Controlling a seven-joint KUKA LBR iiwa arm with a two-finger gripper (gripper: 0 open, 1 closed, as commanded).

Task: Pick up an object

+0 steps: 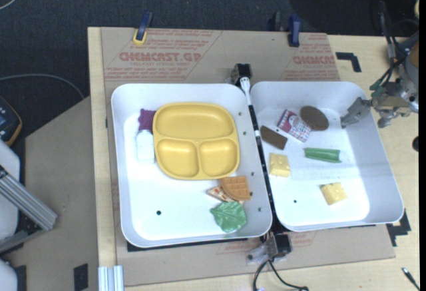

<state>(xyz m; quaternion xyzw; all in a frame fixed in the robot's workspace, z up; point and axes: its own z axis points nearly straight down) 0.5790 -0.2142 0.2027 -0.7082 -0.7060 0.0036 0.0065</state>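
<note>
Surface [200,50] carried two shallow white bins side by side; left bin [133,216] held a large yellow divided plate [196,147], right bin [379,170] held the smaller items. Gripper [373,110] sat at the right bin's upper right rim, over its edge; whether the jaws were open or shut could not be told at this resolution, and nothing was seen held between them. Step in hand was judged to be the approach, with no object chosen yet by contact. Likeliest target, in my estimate, was the green stick [322,154], lying flat near the middle of the right bin, apart from its neighbours. Its long axis ran roughly left to right in the view, tilted slightly down toward the right. A good grasp would come straight down with the jaws closing across the short width, not along the length. Brown oval piece [314,118] lay nearer the gripper but touched the red-and-white packet [293,125], so a clean closure there looked riskier. Two yellow blocks [279,165] [333,193] lay further forward.
</note>
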